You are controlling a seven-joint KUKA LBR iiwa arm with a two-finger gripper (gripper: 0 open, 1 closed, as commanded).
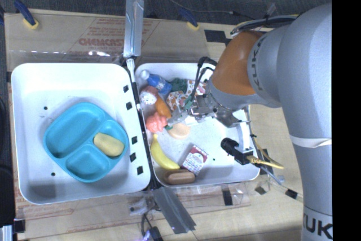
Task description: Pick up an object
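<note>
arm: grey arm with orange band reaches in from the right, over the right bin.
jaws: low over the middle of the right bin, at the edge of the heap of things; i cannot tell if they are wide or narrow, and nothing shows between them.
nearest things: pale peach round piece just below the jaws in the view; coloured packet just beside them.
heap, far left part of right bin: blue and white bottle, round white and red thing, orange piece, pink piece, all close together.
near side of right bin: banana along the left wall, brown sausage touching its lower end, small red and white carton just beside both.
left bin: blue divided plate, with a yellow lump in its right compartment.
tabletop: brown cardboard under both bins.
</note>
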